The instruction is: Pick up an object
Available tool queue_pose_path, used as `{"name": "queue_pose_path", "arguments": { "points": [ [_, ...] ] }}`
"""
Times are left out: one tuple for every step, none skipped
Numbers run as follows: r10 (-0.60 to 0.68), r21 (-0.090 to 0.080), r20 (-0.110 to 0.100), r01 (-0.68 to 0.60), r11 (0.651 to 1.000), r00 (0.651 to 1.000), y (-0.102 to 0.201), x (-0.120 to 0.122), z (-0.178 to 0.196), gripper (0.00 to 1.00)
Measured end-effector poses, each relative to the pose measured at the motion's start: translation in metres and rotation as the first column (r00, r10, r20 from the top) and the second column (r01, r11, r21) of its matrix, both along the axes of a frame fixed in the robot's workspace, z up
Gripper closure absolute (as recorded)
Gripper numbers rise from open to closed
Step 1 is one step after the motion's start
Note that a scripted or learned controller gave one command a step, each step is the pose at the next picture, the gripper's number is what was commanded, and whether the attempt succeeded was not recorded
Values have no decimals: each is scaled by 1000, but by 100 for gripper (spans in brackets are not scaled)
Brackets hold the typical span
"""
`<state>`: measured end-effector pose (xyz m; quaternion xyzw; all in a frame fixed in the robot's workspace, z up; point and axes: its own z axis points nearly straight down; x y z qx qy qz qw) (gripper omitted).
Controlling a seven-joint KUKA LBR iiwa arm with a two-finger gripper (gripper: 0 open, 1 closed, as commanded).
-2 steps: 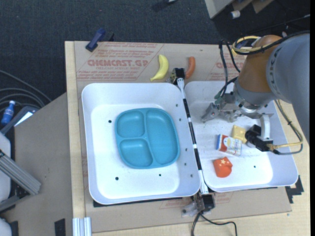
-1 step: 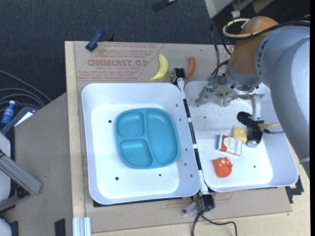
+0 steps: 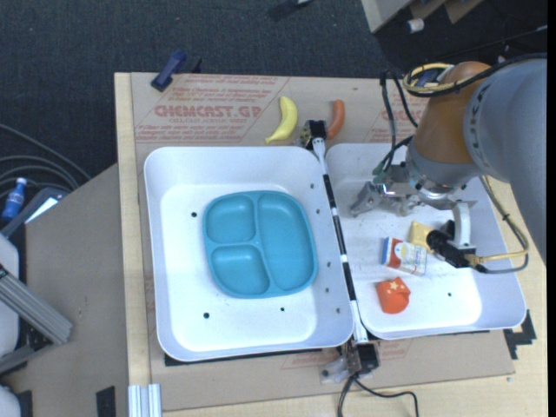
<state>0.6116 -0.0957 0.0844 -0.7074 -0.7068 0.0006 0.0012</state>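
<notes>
Two white bins lie side by side in the camera view: the left bin [image 3: 165, 233] holds a blue divided plate [image 3: 259, 241], and the right bin [image 3: 495, 307] holds the things to pick. These are a small carton [image 3: 405, 254] near the middle, a red piece like a small fruit [image 3: 393, 294] just below it, and a yellow block [image 3: 420, 232] partly hidden by the arm's hardware. The gripper [image 3: 372, 196] is low in the upper left part of the right bin, apart from all three, and I cannot tell how it stands or whether it grips something. On the board behind the bins lie a banana [image 3: 283, 120] and an orange piece [image 3: 335, 118]. I judge the step is the approach: next the arm must move over one object and descend on it.
</notes>
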Motion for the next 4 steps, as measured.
{"name": "queue_pose_path", "arguments": {
  "points": [
    [2, -1, 4, -2, 1000, 1000, 4, 51, 1, 0],
    [0, 0, 1, 0, 1000, 1000, -2, -56, 0, 0],
    [1, 0, 3, -1, 1000, 1000, 3, -13, 0, 0],
    [2, -1, 4, -2, 1000, 1000, -15, 52, 1, 0]
  ]
}}
